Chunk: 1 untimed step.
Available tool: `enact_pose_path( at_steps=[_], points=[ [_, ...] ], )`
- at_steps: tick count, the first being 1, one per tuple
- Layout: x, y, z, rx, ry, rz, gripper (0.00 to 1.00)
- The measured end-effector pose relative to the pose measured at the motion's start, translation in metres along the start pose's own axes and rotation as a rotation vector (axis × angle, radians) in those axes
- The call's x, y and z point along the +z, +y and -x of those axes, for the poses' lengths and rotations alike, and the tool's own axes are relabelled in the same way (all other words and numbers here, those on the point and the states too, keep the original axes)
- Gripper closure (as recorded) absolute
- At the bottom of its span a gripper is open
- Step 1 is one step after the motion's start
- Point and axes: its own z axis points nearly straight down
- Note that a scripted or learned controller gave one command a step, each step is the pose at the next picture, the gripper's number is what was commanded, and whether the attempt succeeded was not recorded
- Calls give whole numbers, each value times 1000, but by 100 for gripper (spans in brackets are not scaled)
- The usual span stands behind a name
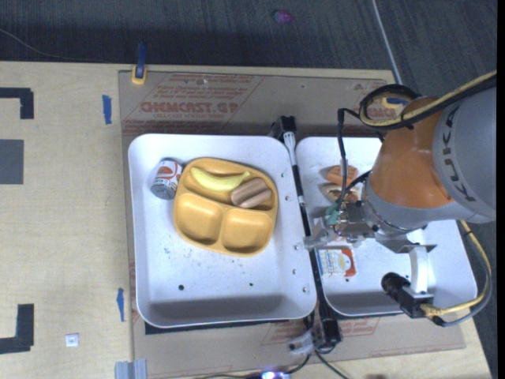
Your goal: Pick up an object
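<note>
The tool hung low over the right bin, close to its left wall — little room that side; finger state I could not tell. A white packet with orange print lay flat just below the tool, long axis roughly up-down, print unreadable. Orange items sat above it. Left of the tool, the left bin held a yellow divided tray and a can. Cardboard read "CHEMCAST GP".

You have a yellow divided tray holding a pale yellow banana and a brown sausage. Beside it you see a red-and-white can; both bins are white.
</note>
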Motion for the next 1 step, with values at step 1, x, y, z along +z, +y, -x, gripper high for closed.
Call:
enact_pose_path(
  at_steps=[1],
  points=[
    [0, 0, 0, 0, 0, 0, 0]
  ],
)
